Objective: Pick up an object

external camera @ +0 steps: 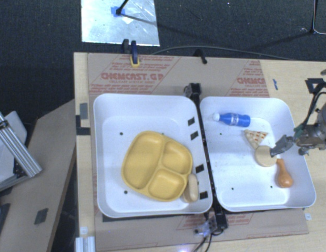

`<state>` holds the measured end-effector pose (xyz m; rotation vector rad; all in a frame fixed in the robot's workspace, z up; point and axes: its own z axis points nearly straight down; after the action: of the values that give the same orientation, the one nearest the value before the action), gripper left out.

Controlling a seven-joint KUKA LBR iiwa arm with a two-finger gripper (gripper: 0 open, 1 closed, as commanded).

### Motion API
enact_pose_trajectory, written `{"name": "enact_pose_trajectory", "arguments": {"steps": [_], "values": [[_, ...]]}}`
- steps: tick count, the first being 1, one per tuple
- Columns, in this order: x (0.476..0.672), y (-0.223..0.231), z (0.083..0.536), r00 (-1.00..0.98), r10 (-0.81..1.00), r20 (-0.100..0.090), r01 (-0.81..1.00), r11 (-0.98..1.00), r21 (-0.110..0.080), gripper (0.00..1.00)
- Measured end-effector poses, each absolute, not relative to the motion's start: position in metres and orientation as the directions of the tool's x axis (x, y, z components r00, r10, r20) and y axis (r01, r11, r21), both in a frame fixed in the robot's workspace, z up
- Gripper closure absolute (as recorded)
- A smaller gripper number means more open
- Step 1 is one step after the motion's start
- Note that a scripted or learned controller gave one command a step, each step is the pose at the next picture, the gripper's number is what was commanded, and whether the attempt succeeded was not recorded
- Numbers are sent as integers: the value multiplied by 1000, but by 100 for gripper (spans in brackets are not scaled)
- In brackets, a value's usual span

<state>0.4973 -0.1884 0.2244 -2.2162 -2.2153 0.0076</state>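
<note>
In the right bin (226, 193) a blue bottle (234, 119) with a white cap lies on its side near the far wall. Nearer me lies a tan wedge (256, 137) with a crisscross pattern. Just below it rests a beige round piece (265, 156), touching an orange pear-shaped piece (283, 175) by my near wall.

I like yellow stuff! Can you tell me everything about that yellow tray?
The yellow tray looks like smooth plastic, with rounded corners and three hollow sections. It lies flat but turned at an angle in the left bin. A small tan bread roll sits against its lower right edge.
</note>
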Motion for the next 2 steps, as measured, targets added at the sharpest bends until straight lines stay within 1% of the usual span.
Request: {"name": "enact_pose_trajectory", "arguments": {"steps": [1,2], "values": [[500,-188,230,-3,1000,0,1000,3,1,0],[500,-184,188,-2,1000,1,1000,2,-2,0]]}}
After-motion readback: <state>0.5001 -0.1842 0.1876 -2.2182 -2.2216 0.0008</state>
